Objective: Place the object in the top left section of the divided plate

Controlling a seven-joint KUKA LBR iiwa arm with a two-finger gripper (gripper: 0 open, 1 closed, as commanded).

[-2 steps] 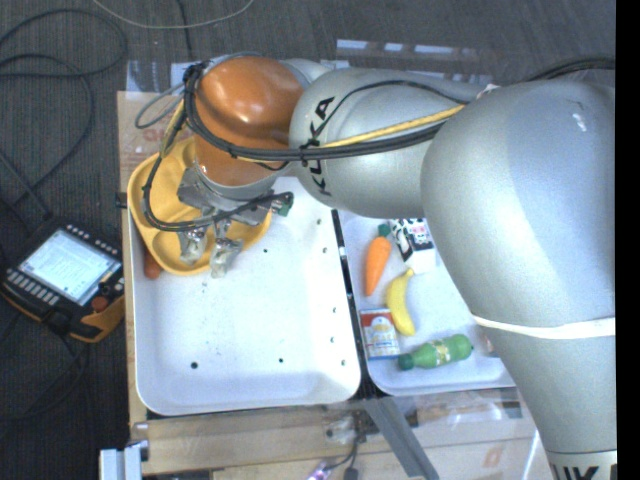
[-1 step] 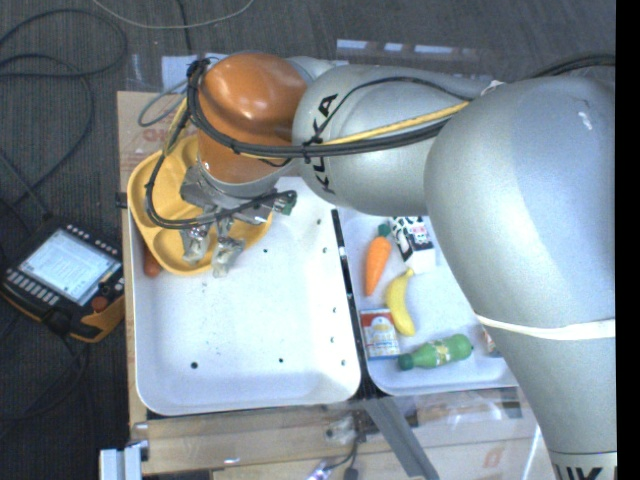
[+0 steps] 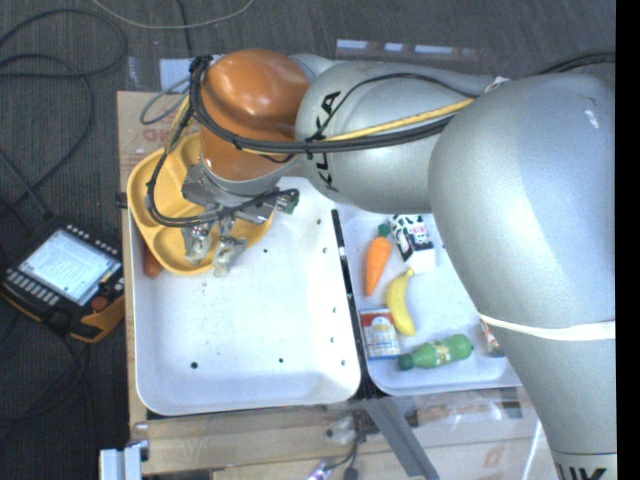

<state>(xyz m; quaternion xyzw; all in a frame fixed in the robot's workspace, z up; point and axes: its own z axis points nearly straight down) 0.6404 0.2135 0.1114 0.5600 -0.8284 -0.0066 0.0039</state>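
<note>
The yellow divided plate [image 3: 160, 218] sits in the left bin's [image 3: 250, 368] far left corner, under the gripper [image 3: 212, 248], whose fingers appear slightly spread with nothing visible between them. Any release should come low over the correct section.

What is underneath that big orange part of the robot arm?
A yellow divided plate lies under it in the left white bin, with the tool over the plate's near edge. The arm covers most of the plate, so whatever lies on its sections cannot be seen.
</note>
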